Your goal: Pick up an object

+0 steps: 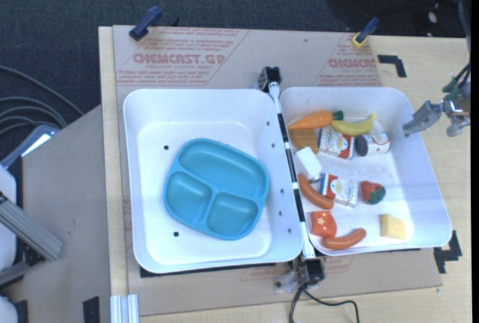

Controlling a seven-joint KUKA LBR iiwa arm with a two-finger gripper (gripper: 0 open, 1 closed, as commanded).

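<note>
- Right bin [419,136]: toy food crowds its 9 o'clock half — the 3 o'clock strip along the wall is bare white plastic.
- Left bin [142,164]: glossy blue divided plate [216,188] sits centred, open floor around it.
- Items: smooth yellow banana [353,124] beside orange carrot [310,120] at 12 o'clock; sausage [344,239] and cheese wedge [394,226] at 6 o'clock.
- End effector [430,118]: grey, above the right bin's 2 o'clock rim — finger state cannot be told; holding nothing.
</note>
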